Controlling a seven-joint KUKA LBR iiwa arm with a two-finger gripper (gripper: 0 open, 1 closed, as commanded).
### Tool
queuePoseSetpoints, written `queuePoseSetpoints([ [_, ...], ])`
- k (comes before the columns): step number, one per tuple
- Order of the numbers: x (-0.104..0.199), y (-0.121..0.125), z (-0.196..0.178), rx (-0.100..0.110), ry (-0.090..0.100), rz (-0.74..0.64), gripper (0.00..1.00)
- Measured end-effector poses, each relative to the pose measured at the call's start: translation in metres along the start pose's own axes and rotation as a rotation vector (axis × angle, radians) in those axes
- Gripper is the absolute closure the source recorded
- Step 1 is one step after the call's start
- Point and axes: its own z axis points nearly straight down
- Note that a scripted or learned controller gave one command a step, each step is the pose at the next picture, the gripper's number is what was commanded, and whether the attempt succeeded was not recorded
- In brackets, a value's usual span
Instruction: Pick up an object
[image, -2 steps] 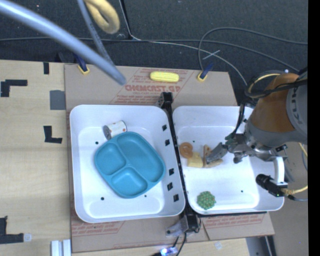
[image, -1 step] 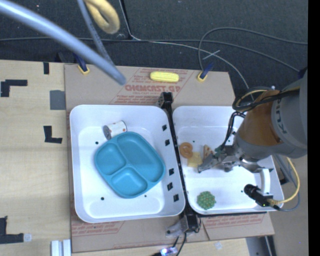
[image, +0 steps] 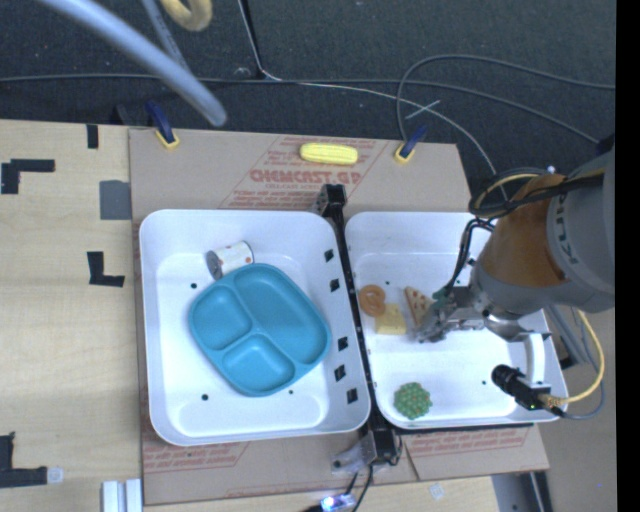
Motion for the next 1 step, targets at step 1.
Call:
queuePoseSetpoints([
  [1, -0.0033, 0.0091, -0.0585, -0.008, -0.002, 0.001, 1.00],
])
